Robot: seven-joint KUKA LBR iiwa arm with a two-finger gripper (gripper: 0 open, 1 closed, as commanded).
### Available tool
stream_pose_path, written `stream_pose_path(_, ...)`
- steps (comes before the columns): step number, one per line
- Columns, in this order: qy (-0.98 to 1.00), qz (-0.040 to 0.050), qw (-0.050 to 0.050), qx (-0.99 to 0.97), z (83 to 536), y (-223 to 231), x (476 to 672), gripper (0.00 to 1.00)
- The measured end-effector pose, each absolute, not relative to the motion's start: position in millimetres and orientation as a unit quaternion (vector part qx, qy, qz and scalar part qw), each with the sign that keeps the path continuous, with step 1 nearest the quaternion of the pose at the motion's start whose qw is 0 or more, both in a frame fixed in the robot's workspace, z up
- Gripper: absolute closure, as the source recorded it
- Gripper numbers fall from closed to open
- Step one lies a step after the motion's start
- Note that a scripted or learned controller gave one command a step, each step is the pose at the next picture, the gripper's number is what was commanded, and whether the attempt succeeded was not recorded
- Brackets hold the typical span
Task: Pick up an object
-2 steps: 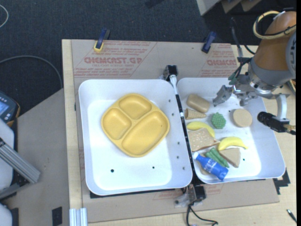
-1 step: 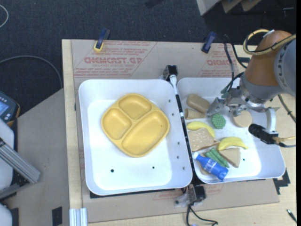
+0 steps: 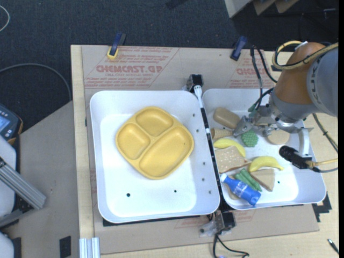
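The right bin holds several toy foods: a green broccoli piece, a brown bread roll, two yellow bananas, a square cracker, green beans, a blue bottle and a tan round piece. My gripper is low in this bin, just above and touching the top of the broccoli piece, between the bread roll and the tan round piece. The arm's grey wrist and orange band rise behind it.
The left bin carries a yellow divided plate. A black divider rail runs between the bins. Black cables hang from the arm over the right bin's right side. Clamps sit on the board's far edge.
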State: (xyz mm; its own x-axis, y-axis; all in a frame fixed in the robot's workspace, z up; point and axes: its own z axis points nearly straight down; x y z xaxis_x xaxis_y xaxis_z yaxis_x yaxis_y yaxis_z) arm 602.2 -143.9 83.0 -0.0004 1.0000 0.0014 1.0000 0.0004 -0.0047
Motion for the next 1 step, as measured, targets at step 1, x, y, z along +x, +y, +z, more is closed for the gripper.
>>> stream_pose_path(1, -0.707, -0.0003, 0.0, -0.707, 95.7, -144.5, 603.5, 1.0)
